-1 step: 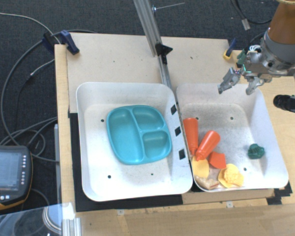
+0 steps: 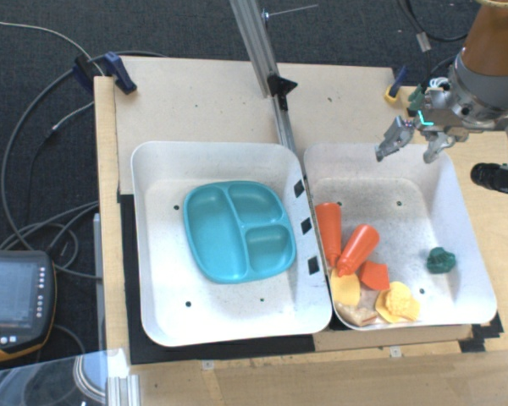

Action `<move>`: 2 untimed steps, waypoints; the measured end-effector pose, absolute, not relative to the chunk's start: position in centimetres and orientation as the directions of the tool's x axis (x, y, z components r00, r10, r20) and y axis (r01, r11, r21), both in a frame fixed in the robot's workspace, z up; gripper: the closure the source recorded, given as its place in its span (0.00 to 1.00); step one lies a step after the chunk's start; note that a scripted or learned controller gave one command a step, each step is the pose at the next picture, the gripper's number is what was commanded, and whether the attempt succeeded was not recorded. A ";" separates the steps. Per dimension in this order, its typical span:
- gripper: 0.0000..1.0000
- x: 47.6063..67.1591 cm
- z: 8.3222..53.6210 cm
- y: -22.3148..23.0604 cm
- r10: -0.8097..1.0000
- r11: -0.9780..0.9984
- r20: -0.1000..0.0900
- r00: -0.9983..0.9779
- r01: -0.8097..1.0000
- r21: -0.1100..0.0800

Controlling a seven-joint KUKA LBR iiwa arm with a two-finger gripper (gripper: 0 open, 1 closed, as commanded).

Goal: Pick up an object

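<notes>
My gripper point(image 2: 415, 145) hangs above the far edge of the right bin point(image 2: 457, 218), its two fingers spread open with nothing between them. Down in that bin lie an orange carrot-shaped piece point(image 2: 328, 230) along the left wall and a second orange piece point(image 2: 357, 247) leaning beside it. A small red-orange block point(image 2: 374, 275) and several yellow pieces point(image 2: 396, 302) are piled at the near left corner. A small dark green object point(image 2: 441, 260) sits alone near the right wall. All of them lie well below and in front of the gripper.
The left bin point(image 2: 152, 227) holds a teal divided plate point(image 2: 238, 229). A metal pole point(image 2: 254, 32) slants down to the divide between the bins. Cables trail over the dark floor at left, beside a black tablet-like device point(image 2: 15, 299).
</notes>
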State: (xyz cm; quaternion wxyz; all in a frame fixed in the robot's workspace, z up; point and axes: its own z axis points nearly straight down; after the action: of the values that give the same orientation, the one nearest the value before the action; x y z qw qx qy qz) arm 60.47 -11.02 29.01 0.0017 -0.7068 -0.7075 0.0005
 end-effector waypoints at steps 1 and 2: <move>0.00 60.8 24.7 -11.2 1.000 0.000 0.001 0.000 1.000 -0.007; 0.00 60.8 18.4 -10.8 1.000 0.001 0.002 -0.001 1.000 -0.008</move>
State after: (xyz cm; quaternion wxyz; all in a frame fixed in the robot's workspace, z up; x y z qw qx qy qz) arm 60.80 -10.84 18.38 0.0035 -0.7069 -0.7073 0.0021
